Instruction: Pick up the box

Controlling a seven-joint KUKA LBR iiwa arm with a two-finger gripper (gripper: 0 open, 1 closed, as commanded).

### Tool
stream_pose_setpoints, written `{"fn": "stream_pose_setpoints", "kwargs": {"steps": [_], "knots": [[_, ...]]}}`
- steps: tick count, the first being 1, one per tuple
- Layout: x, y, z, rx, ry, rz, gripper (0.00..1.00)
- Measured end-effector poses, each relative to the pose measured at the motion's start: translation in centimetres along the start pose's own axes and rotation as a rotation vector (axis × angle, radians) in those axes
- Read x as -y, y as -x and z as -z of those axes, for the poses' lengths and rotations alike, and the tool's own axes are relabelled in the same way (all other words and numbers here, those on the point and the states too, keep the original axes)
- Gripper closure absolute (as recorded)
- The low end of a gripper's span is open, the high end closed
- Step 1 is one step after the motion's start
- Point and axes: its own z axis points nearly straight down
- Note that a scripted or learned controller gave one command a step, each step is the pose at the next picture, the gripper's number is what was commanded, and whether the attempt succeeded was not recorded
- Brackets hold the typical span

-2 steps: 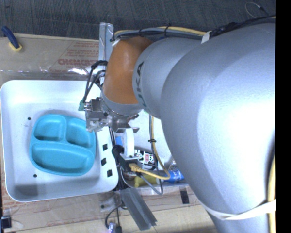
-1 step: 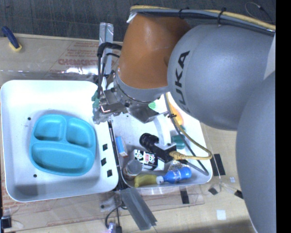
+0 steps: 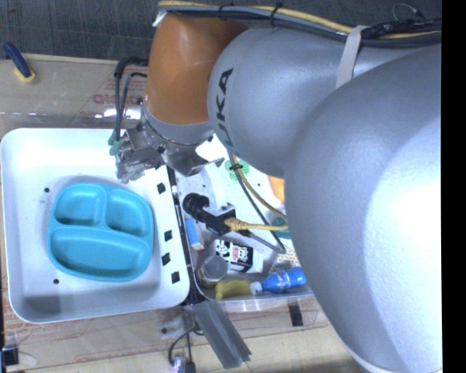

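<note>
- Over the far right corner of the left bin (image 3: 23,154), the pincer (image 3: 132,158) hung from the arm (image 3: 311,130), close to the wall shared with the right bin (image 3: 256,305). Whether it was released or clenched could not be told.
- The box (image 3: 241,256) lay in the right bin, toward its near end, just beside a bottle (image 3: 283,280) and a yellowish thing (image 3: 231,288), under the arm's bulk.
- By my reading the step in hand was the approach. No grasp had begun, since the pincer stood over the other bin, apart from the box.
- The next move would call for crossing the shared wall rightward and nearer, then a careful descent. The neighbours crowd the box, so the entry looks tight.
- The box looked a small, flat-sided carton, white with black print, probably smooth card.
- The bottle was blue with a pale cap, rounded and glossy.
- A tray (image 3: 101,231) in the left bin was blue moulded plastic, round-cornered, with three hollows.
- Both bins were shallow, white and smooth.
</note>
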Motion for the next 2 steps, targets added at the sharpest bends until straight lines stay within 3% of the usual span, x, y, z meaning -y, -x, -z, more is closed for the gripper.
{"fn": "stream_pose_setpoints", "kwargs": {"steps": [1,2], "knots": [[-2.1,-0.9,-14.8,-0.009,0.022,-0.105,1.0],[2.0,-3.2,-15.5,-0.006,0.042,-0.119,1.0]]}}
